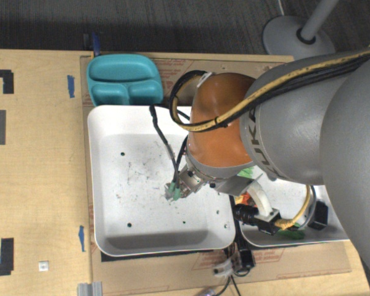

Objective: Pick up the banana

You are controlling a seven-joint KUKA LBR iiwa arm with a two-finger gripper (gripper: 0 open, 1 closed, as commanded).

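We note 2 white bins side by side on the bench; the left bin lies under and ahead of the gripper, and the right bin sits behind it, largely covered by the arm. The gripper hangs low over the left bin's floor, near its right wall, with something small and green at its tip; we cannot tell what that is, nor whether anything is gripped. We cannot tell the tool's state from this slant. The banana we cannot place with confidence: behind the gripper, in the right bin, lie yellow, white, green and black pieces, mostly hidden under the arm, and a yellow one among them may be it. We judge the clutter sits there because that bin serves as the stock of objects. A teal tray rests beyond the left bin's far edge. Pose: the arm reaches in across the right bin, orange band uppermost, wrist tilted downward and toward the left bin, cables looping over it.
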